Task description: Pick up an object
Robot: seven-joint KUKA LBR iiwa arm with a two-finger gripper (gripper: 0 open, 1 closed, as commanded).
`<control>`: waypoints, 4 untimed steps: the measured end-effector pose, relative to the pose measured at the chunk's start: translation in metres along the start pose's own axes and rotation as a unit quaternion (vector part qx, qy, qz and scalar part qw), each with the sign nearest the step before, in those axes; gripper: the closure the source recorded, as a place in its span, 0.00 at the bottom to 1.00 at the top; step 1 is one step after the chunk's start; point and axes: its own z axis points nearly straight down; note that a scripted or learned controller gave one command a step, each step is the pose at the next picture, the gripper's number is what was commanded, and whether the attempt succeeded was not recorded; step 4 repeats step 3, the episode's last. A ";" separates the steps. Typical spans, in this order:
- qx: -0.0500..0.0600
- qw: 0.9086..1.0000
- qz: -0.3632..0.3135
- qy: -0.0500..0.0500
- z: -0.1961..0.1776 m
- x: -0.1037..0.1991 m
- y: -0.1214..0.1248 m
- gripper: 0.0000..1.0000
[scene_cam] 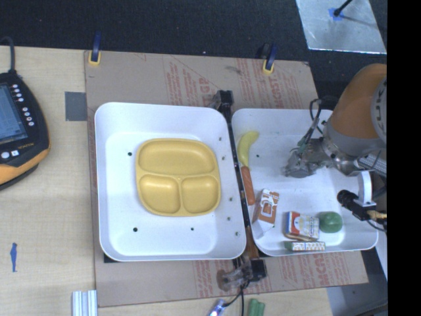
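The right bin [276,120] holds a yellow banana [246,146], an orange carrot-like stick [247,184], a white and orange packet [266,207], a small orange and white box [300,226], a green round object [330,222] and a flat white strip [306,246]. My gripper [299,164] is low in the right bin's middle, right of the banana, pointing left over bare bin floor. Nothing shows between its fingers.
The left bin [112,176] holds a yellow divided plate [177,176]. A teach pendant [16,127] lies at the bench's far left. Clamps [225,99] sit between the bins at the back and at the front [240,272]. Brown cardboard [164,78] lies under both bins.
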 end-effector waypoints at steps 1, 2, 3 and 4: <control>-0.001 1.000 0.001 0.001 -0.036 0.022 -0.065 1.00; -0.003 1.000 0.002 0.001 -0.121 0.019 -0.075 1.00; -0.002 1.000 0.000 0.001 -0.107 0.103 -0.048 1.00; -0.002 1.000 0.000 0.001 -0.107 0.103 -0.048 1.00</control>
